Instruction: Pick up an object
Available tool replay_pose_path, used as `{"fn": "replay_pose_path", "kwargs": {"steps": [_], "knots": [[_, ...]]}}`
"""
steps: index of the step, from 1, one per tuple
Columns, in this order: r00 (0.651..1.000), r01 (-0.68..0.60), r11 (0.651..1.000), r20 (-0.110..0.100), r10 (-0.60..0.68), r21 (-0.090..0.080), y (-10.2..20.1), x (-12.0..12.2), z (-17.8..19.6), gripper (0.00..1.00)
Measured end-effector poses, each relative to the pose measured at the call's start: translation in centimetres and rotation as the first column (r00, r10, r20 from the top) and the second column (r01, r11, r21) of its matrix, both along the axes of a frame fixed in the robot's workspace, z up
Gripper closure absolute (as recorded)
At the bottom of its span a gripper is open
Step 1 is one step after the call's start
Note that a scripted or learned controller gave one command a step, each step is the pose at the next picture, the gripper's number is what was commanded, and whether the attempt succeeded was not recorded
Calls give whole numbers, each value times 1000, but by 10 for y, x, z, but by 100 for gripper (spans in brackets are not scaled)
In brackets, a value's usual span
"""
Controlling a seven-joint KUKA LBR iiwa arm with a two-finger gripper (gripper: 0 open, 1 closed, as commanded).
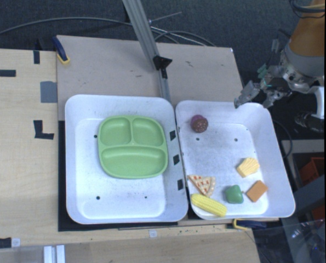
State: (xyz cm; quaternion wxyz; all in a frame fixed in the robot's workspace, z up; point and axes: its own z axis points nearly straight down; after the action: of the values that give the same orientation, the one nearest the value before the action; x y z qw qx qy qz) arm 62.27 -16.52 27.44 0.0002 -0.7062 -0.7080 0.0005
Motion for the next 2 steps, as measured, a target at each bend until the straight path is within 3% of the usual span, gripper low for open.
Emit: {"fn": "replay_pose_path", "kwargs": {"steps": [1,2], "knots": [[1000,0,1000,0,0,0,0,0,0,0],[1000,0,1000,-6,0,1,3,6,-61,0]]}}
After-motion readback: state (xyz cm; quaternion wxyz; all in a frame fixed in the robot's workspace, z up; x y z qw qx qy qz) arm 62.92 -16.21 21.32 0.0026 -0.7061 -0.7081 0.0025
